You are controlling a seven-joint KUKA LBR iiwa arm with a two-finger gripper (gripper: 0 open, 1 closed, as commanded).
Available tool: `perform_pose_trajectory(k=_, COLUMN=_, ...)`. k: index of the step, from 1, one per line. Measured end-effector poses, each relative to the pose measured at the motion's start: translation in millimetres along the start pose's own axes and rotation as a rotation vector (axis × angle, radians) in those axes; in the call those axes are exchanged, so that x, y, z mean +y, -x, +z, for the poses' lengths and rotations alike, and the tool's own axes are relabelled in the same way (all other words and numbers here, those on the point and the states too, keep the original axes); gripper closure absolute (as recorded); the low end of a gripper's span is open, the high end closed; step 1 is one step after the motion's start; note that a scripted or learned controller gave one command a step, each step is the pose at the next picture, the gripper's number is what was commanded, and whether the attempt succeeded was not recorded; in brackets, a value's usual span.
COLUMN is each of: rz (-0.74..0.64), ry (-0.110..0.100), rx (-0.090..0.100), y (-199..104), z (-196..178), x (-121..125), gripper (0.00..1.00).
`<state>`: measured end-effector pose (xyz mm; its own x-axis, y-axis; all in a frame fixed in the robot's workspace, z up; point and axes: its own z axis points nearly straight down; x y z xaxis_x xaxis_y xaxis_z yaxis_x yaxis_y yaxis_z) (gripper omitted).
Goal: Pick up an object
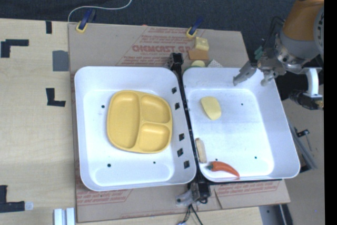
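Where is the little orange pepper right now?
The orange pepper lies in the right bin, at its near edge toward the left corner, just right of a small tan stick-shaped piece and well below the pale yellow lump.

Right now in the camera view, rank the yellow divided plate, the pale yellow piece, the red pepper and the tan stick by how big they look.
1. yellow divided plate
2. pale yellow piece
3. red pepper and tan stick: too alike in size to rank.

Even bright light, slight softness
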<state>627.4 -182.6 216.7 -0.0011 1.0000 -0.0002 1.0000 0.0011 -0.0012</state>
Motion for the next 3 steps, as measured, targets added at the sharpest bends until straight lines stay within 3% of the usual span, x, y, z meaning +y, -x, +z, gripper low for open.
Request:
perform_pose_trajectory(k=1, rz=-0.005, ry=-0.007, rx=0.003, y=-68, z=99, x=1, gripper=0.00)
perform_pose_trajectory(k=2, rz=0.000, ry=0.000, rx=-0.001, y=-74, z=134, x=-2, gripper=0.00)
perform_pose_trajectory(k=3, rz=0.000, ry=0.001, rx=-0.001, y=-73, z=122, x=-1, gripper=1.00)
